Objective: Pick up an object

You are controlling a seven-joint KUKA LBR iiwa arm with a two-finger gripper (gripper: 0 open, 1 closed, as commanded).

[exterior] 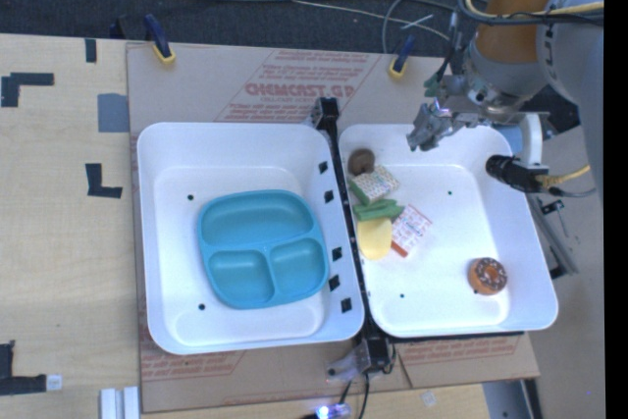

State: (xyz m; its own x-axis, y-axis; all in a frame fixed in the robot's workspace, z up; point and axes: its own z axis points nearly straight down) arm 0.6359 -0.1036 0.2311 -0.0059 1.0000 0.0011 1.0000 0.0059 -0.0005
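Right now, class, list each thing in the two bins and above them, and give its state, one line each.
Blue divided tray: flat in left bin.
Donut: alone, right bin.
Yellow item: by the divider.
Green item: touching the yellow one.
Gripper: above right bin's far edge, holding nothing visible.
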